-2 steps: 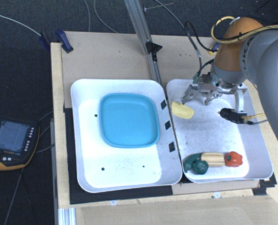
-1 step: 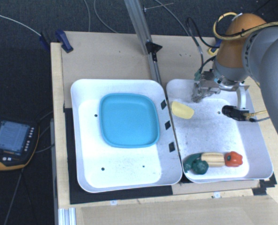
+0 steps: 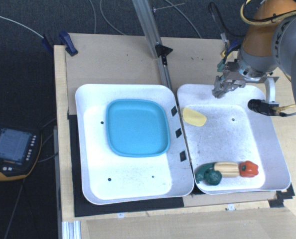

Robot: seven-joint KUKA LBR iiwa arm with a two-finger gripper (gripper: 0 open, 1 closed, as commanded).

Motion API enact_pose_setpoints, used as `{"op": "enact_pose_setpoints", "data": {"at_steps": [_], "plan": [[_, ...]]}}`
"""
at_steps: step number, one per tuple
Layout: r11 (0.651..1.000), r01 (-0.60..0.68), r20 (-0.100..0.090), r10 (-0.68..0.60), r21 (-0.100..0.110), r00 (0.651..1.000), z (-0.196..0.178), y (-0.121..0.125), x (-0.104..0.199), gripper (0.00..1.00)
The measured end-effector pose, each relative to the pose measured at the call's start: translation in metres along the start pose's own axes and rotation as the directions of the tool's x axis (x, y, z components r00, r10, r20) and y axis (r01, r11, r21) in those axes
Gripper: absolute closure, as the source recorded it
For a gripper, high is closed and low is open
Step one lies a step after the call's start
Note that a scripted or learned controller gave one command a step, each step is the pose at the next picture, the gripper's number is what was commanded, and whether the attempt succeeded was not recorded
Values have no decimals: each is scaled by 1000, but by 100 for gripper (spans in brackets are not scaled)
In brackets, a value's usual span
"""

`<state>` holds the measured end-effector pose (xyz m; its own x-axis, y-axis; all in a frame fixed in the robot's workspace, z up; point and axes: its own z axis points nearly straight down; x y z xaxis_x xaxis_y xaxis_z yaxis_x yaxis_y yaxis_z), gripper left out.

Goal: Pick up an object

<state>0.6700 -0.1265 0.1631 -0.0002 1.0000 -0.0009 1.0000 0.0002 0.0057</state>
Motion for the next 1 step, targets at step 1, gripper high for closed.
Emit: {"op": "enact_pose_setpoints", "data": {"at_steps": [1], "plan": [[1000,0,0,0,-1,1000,-61,-4,5,100]]}}
